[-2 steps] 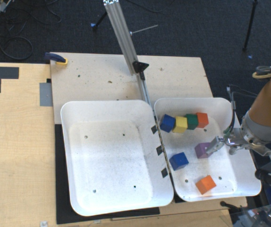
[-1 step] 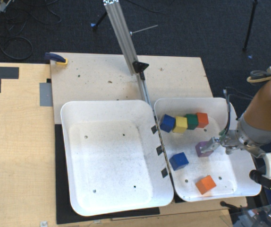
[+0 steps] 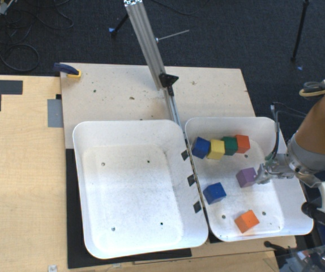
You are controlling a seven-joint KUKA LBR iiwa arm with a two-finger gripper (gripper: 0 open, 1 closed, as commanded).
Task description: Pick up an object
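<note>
The right bin (image 3: 287, 222) holds several cubes. A row of blue (image 3: 201, 147), yellow (image 3: 216, 149), green (image 3: 230, 145) and red-orange (image 3: 242, 143) cubes lies near its far wall. A second blue cube (image 3: 214, 192) sits by the left wall and an orange cube (image 3: 246, 221) near the front. A purple cube (image 3: 246, 177) lies mid-bin. My gripper (image 3: 263, 174) is low in the bin, right against the purple cube's right side. The arm reaches in over the bin's right rim.
The left bin (image 3: 94, 140) stands beside the right one, with black clips (image 3: 191, 180) along the shared edge. A slanted aluminium post (image 3: 148, 38) rises behind the bins. A blue clamp (image 3: 67, 69) lies at the board's far left corner.
</note>
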